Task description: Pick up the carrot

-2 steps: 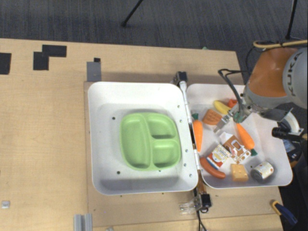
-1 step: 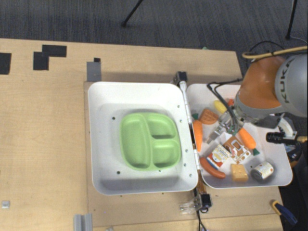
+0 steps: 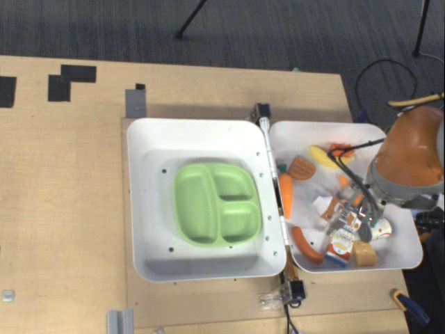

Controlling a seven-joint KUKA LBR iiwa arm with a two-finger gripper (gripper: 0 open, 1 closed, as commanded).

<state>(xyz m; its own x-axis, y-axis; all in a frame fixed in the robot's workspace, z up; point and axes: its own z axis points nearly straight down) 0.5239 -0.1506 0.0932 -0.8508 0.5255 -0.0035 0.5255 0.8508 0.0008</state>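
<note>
The carrot (image 3: 285,195) is orange with a green top and lies lengthwise along the left wall of the right bin (image 3: 410,256). The arm comes in from the right, its orange band (image 3: 414,148) over the bin's right side. My gripper (image 3: 345,216) hangs low over a cluster of small toys in the bin's middle, roughly a hand's width to the right of the carrot and apart from it. Nothing of the carrot is between the fingers.
The left bin (image 3: 149,186) holds a green divided plate (image 3: 217,202). In the right bin lie a red sausage (image 3: 306,245), a brown cookie-like piece (image 3: 302,168), a yellow banana (image 3: 320,156) and a tan block (image 3: 364,254). A metal divider (image 3: 272,179) separates the bins.
</note>
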